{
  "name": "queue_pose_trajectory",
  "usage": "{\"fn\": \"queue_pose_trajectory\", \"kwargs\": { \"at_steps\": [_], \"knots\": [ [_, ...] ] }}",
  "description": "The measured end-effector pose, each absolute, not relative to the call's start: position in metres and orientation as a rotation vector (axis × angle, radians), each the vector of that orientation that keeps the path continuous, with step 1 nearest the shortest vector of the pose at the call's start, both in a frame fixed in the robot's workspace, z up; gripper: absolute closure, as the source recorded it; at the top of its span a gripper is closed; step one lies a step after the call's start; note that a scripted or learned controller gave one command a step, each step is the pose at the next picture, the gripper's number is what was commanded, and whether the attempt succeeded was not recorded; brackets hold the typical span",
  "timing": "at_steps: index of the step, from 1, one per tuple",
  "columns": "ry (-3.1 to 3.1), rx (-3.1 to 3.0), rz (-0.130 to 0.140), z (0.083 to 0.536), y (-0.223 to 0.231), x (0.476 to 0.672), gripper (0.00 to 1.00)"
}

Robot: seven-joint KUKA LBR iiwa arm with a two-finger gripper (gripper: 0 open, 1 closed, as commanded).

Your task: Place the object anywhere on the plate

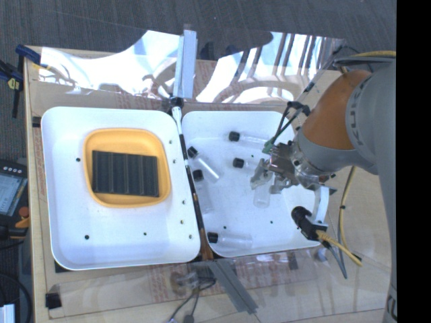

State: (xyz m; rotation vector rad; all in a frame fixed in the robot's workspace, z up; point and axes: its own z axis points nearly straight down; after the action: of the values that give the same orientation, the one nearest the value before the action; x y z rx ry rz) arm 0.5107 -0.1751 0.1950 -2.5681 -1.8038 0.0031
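Evidently at the pick-up step, with nothing on the yellow plate [124,137] yet. Gripper [268,178] low at 3 o'clock in the right bin [229,249], just above a clear vial [261,195], probably the object to carry. Cannot tell whether the claw is spread or pinching, nor whether it touches that vial.

Next, calls for a sure hold, a lift above the bin walls, then travel toward 9 o'clock into the left bin [50,180].

Loose capped vials at 9 to 11 o'clock of the gripper, near the shared rim [187,187]: best passed over high. Open floor at 6 o'clock of the gripper. Broad plate, well apart from the walls at 9 and 6 o'clock.
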Motion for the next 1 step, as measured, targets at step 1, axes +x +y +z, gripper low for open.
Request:
{"fn": "queue_pose_trajectory", "kwargs": {
  "at_steps": [1],
  "knots": [
    [-1.924, -2.478, 0.004, 0.2245, -0.1478, 0.5455, 1.00]
  ]
}}
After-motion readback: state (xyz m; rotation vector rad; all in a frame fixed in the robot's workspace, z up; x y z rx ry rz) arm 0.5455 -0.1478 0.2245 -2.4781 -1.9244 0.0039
